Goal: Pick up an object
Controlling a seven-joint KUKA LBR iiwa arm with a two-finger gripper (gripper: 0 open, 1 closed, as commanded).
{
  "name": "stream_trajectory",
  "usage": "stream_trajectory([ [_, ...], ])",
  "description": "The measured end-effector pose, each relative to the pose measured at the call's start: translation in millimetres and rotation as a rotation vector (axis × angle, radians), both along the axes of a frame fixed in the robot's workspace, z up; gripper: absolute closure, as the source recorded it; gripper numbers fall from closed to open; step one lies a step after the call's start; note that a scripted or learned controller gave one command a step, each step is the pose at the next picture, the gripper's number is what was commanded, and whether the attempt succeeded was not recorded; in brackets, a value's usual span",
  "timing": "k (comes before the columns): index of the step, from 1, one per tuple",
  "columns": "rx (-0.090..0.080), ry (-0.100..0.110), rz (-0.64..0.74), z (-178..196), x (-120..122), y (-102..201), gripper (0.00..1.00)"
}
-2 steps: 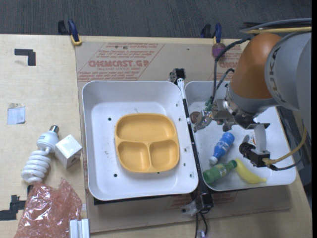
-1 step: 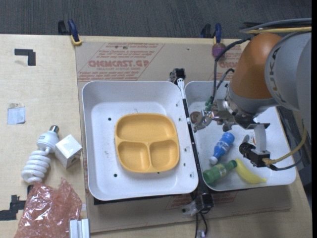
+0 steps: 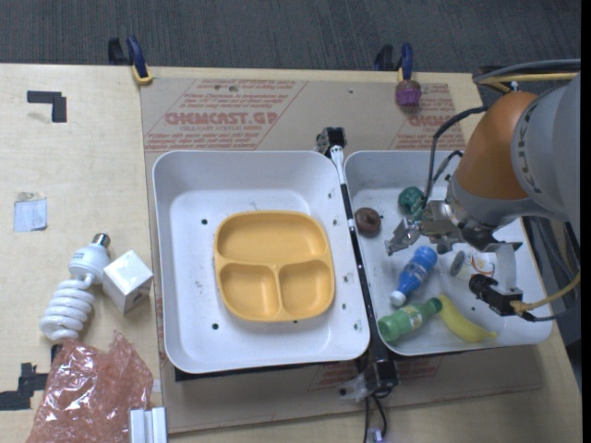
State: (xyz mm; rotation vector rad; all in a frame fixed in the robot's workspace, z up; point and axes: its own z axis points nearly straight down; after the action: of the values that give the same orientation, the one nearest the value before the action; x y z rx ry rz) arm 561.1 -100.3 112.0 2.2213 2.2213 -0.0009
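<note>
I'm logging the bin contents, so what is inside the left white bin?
The left bin holds a yellow divided plate with three compartments, all of them bare. Whatever might lie beneath the plate is covered.

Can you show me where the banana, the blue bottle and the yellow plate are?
banana [image 3: 464, 322], camera view, middle of its curved body.
blue bottle [image 3: 415, 271], camera view, middle of its blue body.
yellow plate [image 3: 273, 238], camera view, floor of its large top compartment.

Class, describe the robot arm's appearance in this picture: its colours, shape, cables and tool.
The arm is bulky and rounded, grey with a broad orange band above the wrist. Thin black cables loop beside it. Its pincer is small, angular bare metal, with a black-and-white fitting and a yellowish cable nearby.
</note>
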Motion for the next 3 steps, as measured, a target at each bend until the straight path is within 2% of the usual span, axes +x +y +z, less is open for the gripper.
stream_trajectory([
  [1, 0.001, 0.000, -0.001, -20, -27, 6, 0.00],
  [2, 0.000, -0.002, -0.001, -10, -26, 5, 1.00],
  [3, 0.000, -0.001, 0.000, 80, -76, 85, 1.00],
])
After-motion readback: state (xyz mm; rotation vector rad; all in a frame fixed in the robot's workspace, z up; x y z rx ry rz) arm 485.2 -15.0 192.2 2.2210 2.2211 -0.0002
